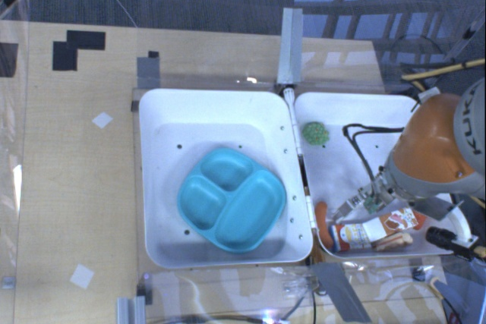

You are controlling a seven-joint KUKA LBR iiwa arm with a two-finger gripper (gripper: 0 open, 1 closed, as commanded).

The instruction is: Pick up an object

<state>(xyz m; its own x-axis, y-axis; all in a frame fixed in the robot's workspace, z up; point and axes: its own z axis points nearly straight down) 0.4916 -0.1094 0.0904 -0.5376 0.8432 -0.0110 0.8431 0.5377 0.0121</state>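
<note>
My gripper (363,202) hangs low over the front part of the right bin (342,111), under the orange wrist band (433,144). Just below it lies a white bottle with a red label (377,228) on its side against the bin's front wall. A tan stick-like piece (395,241) rests along the bottle's front. A red-orange sausage shape (322,217) lies at the bin's front left corner. A small green ball (314,133) sits at the back left of the same bin, well apart from the gripper.
The left bin (163,163) holds a blue divided plate (231,198). A black cable (357,142) loops over the right bin behind the gripper. A metal divider post (290,49) stands behind the two bins.
</note>
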